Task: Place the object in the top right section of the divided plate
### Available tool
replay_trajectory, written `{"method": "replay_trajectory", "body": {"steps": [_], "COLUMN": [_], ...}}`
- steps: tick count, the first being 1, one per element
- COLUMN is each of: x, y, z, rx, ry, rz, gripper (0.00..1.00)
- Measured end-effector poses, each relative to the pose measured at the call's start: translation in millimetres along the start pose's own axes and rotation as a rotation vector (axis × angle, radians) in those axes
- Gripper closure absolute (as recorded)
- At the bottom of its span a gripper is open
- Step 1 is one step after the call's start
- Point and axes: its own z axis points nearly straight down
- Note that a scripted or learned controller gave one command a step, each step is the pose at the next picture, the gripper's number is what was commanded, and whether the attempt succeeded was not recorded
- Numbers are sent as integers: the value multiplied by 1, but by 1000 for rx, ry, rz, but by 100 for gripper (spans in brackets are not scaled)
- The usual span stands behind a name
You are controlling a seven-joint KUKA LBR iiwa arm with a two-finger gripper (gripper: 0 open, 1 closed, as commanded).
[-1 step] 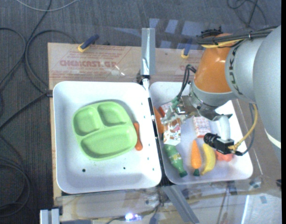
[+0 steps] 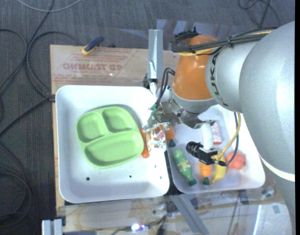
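A green toy bottle lies near the front of the right bin. Beyond it, the gripper hangs at the left bin's right rim, jaws apparently clenched on a printed packet beside the green divided plate. This looks like the carry step; next, travel over the plate's far right section and release.

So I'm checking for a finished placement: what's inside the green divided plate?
All three sections of the green divided plate show bare green. An orange-and-white object sits beside its right rim, below the claw; that object covers part of the rim there.
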Motion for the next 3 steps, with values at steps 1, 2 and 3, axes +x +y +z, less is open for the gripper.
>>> {"method": "replay_trajectory", "body": {"steps": [1, 2, 3], "x": [60, 21, 22], "y": [50, 121, 121], "z": [3, 4, 3], "rx": [1, 0, -1], "ry": [-3, -4, -4], "rz": [-244, -365, -366], "gripper": [100, 100, 0]}}
